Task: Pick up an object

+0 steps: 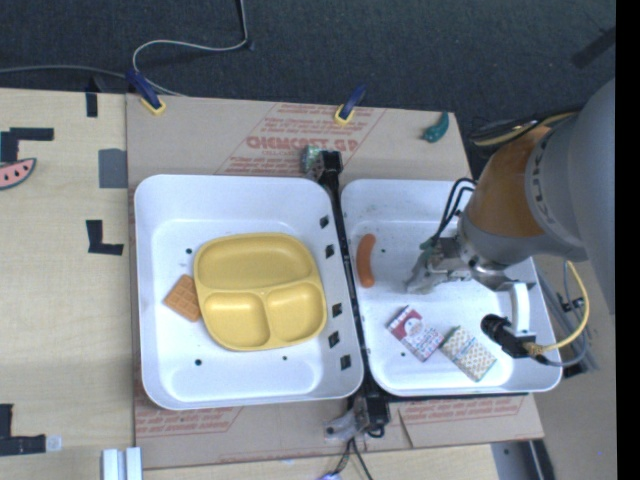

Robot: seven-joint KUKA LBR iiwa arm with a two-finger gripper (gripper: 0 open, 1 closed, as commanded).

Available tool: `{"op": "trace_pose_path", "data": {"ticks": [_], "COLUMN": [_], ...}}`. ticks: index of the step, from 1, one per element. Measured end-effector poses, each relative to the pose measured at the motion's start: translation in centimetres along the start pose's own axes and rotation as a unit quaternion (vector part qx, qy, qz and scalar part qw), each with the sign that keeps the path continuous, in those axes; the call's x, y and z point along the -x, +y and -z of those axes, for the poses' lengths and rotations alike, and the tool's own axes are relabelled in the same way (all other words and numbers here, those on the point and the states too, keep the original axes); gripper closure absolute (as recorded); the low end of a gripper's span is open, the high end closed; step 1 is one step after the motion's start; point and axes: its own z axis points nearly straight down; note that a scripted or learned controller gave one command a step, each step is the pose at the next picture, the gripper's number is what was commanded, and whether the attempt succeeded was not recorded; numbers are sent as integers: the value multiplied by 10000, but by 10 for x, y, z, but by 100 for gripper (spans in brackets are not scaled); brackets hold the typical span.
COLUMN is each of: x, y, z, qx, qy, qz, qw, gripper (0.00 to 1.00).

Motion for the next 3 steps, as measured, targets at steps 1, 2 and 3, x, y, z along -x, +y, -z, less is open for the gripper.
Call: {"op": "trace_pose_path", "data": {"ticks": [1, 2, 3], "x": [0, -27, -26], "y": [0, -18, -18], "z": [0, -9, 0], "qx": [-1, -3, 1], "qy": [1, 0, -7], "qz": [0, -8, -11], "qw": [10000, 10000, 10000], "gripper": [0, 0, 100]}}
